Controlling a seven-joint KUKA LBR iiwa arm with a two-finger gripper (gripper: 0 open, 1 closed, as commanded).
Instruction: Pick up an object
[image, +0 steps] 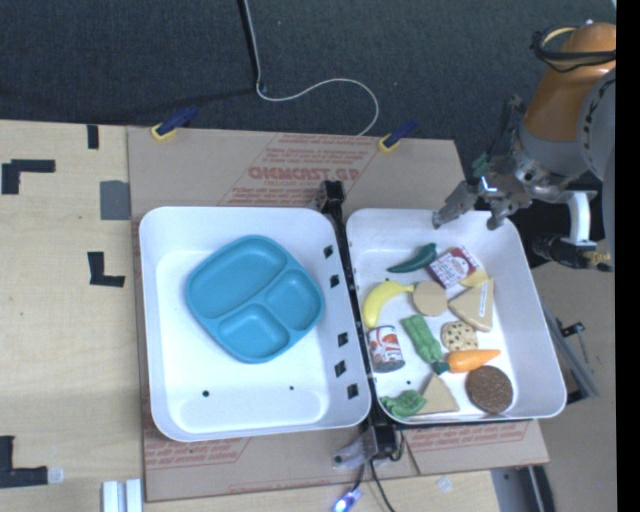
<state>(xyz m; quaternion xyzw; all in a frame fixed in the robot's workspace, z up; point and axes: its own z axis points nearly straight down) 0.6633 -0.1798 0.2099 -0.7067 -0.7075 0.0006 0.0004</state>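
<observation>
Hand (468, 212) of the grey arm hangs over the far edge of the right shallow white bin (535, 300), its two dark fingers spread apart with nothing between them. Everything pickable lies nearer than the hand and a little left of it. Going from the near end: a round brown cookie (489, 388) and a green leafy piece (404, 403), then an orange carrot (470, 359) lying left to right, a small can (385, 347), a yellow banana (381, 297), and farthest, a dark green pepper (411, 260) slanting up toward the hand. That pepper, just below the fingertips, looks the closest target. A blue divided plate (254, 296) sits in the left bin (170, 300).
</observation>
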